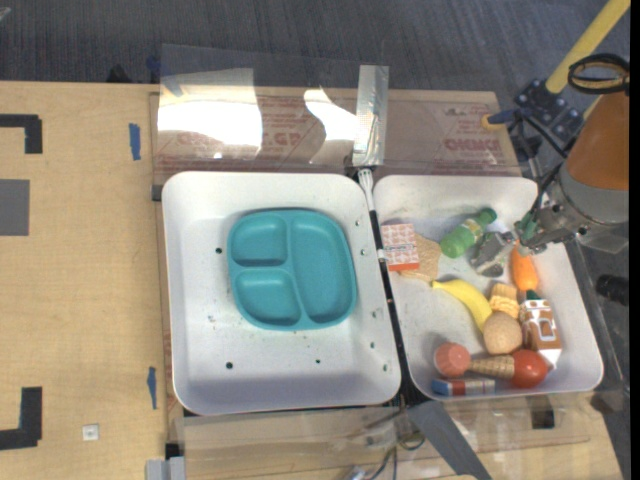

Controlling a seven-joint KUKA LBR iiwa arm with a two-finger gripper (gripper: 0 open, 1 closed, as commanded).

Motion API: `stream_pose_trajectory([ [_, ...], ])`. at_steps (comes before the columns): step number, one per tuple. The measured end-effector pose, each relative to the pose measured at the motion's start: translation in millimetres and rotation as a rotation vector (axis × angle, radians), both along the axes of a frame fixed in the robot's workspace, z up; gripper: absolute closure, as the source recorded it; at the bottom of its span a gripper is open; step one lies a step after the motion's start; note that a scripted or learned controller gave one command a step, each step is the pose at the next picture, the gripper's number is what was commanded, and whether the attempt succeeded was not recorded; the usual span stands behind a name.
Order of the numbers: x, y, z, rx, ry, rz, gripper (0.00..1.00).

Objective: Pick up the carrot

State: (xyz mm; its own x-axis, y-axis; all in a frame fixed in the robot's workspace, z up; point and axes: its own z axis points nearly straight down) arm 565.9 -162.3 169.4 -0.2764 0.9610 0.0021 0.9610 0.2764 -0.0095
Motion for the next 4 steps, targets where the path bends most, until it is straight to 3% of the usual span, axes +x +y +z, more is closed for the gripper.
stream_pose_trajectory([
  [1,1.7,-22.0,-73.0,0.006,-0.015,-0.123,0.0],
  [2,-25.2,-31.8,-80.1,0.032,-0.016,-0.148,0.0],
  [3,-25.0,-43.3,-67.9,0.006,-0.029,-0.156,1.0],
  [4,-34.1,-0.3,0.7,-0.001,-0.014,-0.36,1.0],
])
